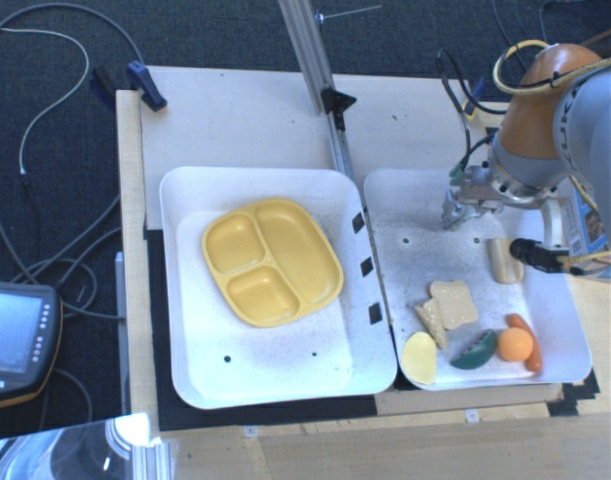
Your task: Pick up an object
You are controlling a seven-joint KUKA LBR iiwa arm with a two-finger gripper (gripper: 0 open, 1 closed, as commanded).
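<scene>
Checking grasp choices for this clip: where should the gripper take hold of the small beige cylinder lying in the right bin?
Grip the small beige cylinder across its middle, coming straight down from above. It lies flat on the right white bin's floor, long axis running roughly up-down in the view, with bare floor on its left. The gripper sits up-left of it.

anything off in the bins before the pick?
Only mildly: the yellow divided plate sits skewed in the left bin. The toy foods are crowded into the right bin's near corner. No spills or damage visible.
</scene>
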